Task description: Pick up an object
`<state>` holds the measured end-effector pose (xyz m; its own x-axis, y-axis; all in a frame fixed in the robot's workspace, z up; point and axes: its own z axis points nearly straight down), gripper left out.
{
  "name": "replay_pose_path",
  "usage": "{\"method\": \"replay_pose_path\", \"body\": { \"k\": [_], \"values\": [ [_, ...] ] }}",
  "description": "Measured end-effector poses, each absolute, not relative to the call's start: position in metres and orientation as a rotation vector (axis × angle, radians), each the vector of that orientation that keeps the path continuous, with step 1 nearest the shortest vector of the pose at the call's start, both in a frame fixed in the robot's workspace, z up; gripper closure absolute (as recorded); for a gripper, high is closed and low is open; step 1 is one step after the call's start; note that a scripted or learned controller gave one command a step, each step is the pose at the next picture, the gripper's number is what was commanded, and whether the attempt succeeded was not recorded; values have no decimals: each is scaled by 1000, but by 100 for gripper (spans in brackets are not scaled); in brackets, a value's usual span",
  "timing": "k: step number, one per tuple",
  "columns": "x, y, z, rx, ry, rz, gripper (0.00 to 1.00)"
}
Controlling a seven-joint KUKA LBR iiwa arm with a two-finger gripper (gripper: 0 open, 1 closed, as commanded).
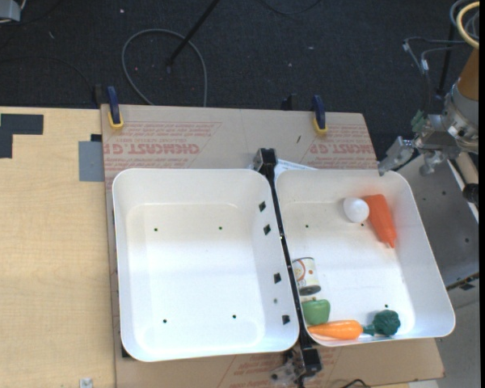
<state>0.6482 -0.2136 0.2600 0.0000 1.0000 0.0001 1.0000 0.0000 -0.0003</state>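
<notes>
The right bin (424, 257) holds several objects. A white ball (356, 209) lies beside an orange-red wedge (381, 219) at the far right. A small labelled can (305, 276) lies near the divider. At the near edge sit a green pepper-like piece (315, 310), an orange carrot (335, 330) and a dark green broccoli-like piece (385, 322). My gripper (409, 160) hangs over the bin's far right corner, above and right of the wedge. It is open, with nothing between its fingers.
The left bin (145, 184) stands next to the right one, joined by a black divider strip (279, 249). Both rest on a cardboard sheet (194, 140) held by two yellow clamps. Wooden bench surface lies to the left.
</notes>
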Motion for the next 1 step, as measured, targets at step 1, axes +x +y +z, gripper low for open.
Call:
{"method": "replay_pose_path", "body": {
  "k": [1],
  "values": [
    [583,-189,178,-2217,-2215,7,0]
  ]
}}
